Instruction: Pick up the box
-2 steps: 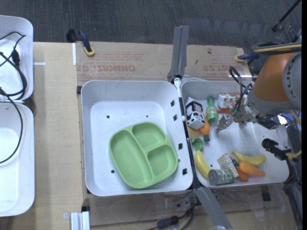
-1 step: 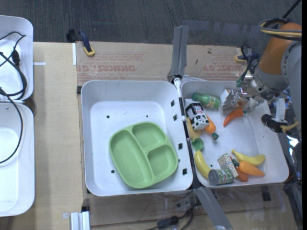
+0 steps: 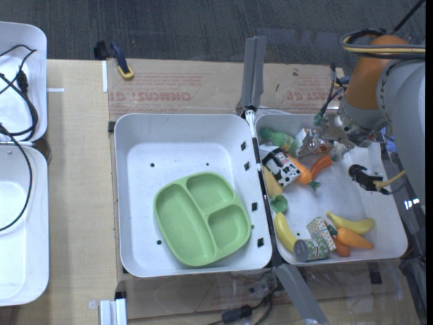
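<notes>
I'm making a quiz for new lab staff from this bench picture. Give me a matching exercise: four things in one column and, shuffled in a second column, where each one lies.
Things:
1. green divided plate
2. black-and-white box
3. can
4. hand

Places:
A. near edge of the right bin, beside a banana
B. far part of the right bin, over the toys
C. left bin
D. right bin, near its left wall, beside a carrot

Pairs: 1-C, 2-D, 3-A, 4-B
</notes>
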